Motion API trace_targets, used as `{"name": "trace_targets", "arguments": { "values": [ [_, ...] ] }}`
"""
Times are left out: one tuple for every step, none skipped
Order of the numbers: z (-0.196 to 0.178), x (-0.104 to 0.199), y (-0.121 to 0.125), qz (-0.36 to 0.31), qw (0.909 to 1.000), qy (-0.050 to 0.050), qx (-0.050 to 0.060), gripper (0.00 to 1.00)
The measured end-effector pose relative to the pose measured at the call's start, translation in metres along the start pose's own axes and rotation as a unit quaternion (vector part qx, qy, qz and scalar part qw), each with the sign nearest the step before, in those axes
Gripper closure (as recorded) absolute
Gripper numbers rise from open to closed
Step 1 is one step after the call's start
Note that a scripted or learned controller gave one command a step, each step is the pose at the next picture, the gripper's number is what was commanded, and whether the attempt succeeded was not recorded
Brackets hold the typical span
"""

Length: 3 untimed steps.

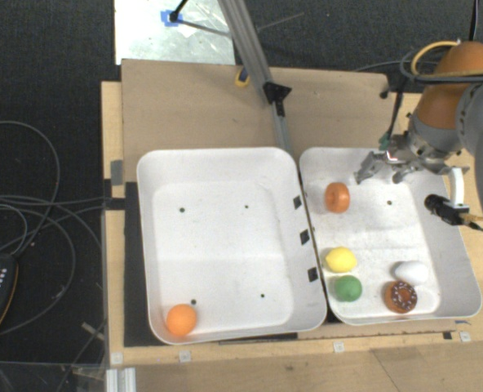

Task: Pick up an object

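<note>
The gripper [382, 167] hangs over the far part of the right bin [452, 256], fingers spread apart with nothing between them. Just below and left of it lies an orange-brown ball [336, 197] — apart from the fingertips. Nearer the front sit a yellow ball [341, 260], a green ball [347, 288], a white object [411, 272] and a chocolate doughnut [401, 297]. The left bin [217, 219] holds an orange ball [180, 319] in its near corner.

The arm [462, 96] reaches in from the right, its gripper [382, 170] hanging with fingers spread over the far end of the right bin [462, 300], clear of the peach [337, 197] just beside it. Near that bin's front lie a lemon [341, 260], a lime [347, 288], a donut [401, 297] and a white lump [411, 272]. An orange [181, 320] sits in the left bin's [217, 158] near left corner.
</note>
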State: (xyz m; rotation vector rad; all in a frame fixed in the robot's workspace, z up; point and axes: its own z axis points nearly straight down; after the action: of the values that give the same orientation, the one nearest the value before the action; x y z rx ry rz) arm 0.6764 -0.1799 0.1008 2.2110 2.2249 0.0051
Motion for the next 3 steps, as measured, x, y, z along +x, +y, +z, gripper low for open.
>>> {"name": "trace_targets", "arguments": {
  "values": [
    [-0.012,0.0,0.001,-0.002,1.0,-0.001,-0.001,1.0],
    [-0.078,-0.004,0.001,0.001,1.0,-0.001,-0.002,1.0],
    [-0.133,-0.005,0.003,0.0,1.0,-0.001,-0.002,1.0]
  ]
}}
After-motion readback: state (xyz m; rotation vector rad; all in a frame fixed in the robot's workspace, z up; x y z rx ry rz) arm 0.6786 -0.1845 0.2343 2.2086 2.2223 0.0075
